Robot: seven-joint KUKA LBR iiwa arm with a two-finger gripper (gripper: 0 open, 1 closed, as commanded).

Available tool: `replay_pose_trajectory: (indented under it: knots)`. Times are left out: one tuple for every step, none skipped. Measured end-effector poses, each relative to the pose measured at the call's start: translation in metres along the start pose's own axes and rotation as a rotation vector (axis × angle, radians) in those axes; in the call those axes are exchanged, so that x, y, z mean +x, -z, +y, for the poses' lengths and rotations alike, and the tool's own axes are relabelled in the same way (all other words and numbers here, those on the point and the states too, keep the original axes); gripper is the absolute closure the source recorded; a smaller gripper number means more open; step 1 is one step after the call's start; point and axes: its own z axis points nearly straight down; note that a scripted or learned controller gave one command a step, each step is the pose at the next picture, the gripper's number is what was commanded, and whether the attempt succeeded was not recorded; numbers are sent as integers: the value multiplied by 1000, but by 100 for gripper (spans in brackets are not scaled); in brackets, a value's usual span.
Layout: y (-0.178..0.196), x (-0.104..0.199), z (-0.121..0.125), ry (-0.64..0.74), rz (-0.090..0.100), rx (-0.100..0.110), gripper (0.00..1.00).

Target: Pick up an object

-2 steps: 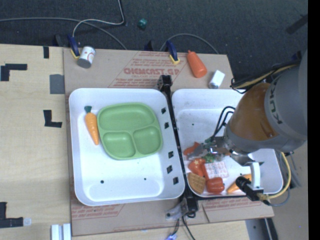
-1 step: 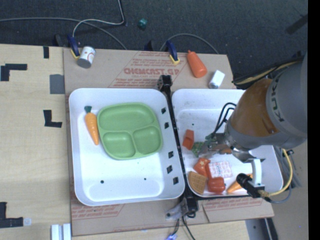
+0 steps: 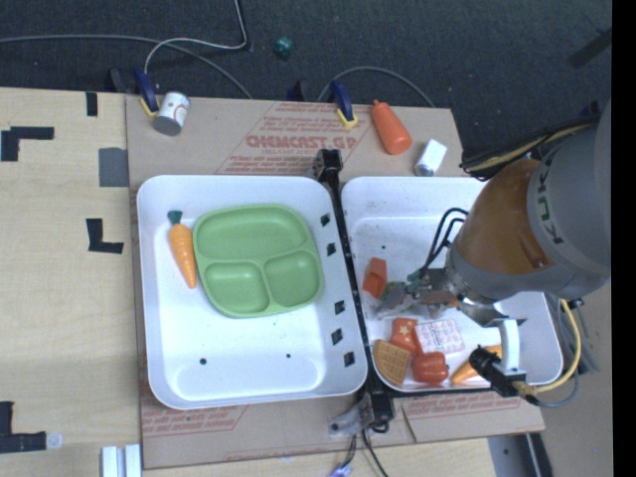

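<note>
In the right bin (image 3: 556, 361), the end effector (image 3: 405, 293) is down low, just beside the small red block (image 3: 375, 277). I cannot tell how it is set. Nothing looks lifted yet. The waffle (image 3: 392, 362) and red toys (image 3: 429, 367) lie near the block, so the grab is left to do.

Gripper (image 3: 409, 294) hovers over right bin (image 3: 397, 202) (toys below).

two white bins (image 3: 159, 266), one green tray (image 3: 260, 259), one toy carrot (image 3: 183, 250)
</note>
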Motion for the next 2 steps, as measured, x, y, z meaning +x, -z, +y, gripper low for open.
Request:
replay_pose_trajectory:
  knots:
    - [-15, -12, -17, -1, -8, 11, 0]
    - [-5, -13, -16, -2, -11, 8, 100]
